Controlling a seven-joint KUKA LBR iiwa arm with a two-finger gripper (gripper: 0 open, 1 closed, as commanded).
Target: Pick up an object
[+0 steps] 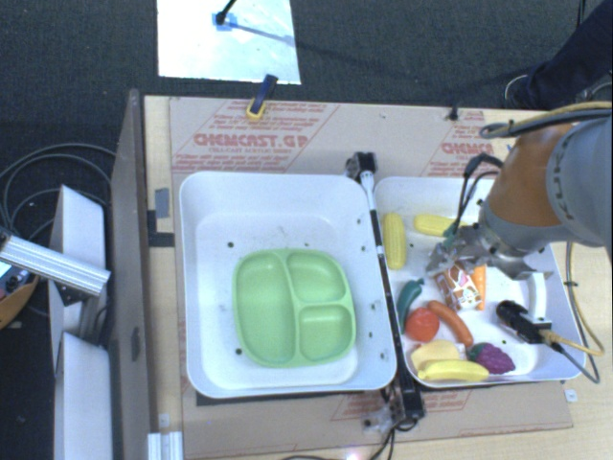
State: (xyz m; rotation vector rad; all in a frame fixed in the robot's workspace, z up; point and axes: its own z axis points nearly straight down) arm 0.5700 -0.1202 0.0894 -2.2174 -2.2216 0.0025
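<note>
Camera view: slanted look down on two white bins on a bench; arm [536, 185] comes in from the right.
Gripper position: gripper [448, 257] sits low over the right bin [412, 186], above the far end of a printed packet [462, 291].
Claw state: cannot tell; the wrist body covers it from this angle.
Contact: unclear whether the gripper touches the packet or anything else.
Task objects: all toy foods lie in the right bin.
Far left of that bin: corn cob [394, 240] along the left wall, with a small yellow piece [433, 224] just right of it.
Near part: red tomato [422, 325] with an orange sausage-shaped piece [452, 321] touching its right side; a dark green item [410, 293] lies just beyond the tomato, kind unclear.
Near wall: banana [452, 372] and purple grapes [493, 357].
Hidden: the packet's far end and the bin floor beneath the wrist are covered by the arm.
Packet print: orange and white pattern, too small to read.
Left bin [220, 209]: holds a green three-part plate [292, 307].
Writing: brown sheet [316, 127] under the bins reads "CHEMCAST GP" in red, repeated; the copy at far right is cut off by the arm.
Off bench: white board [230, 27] on dark floor, far side.
</note>
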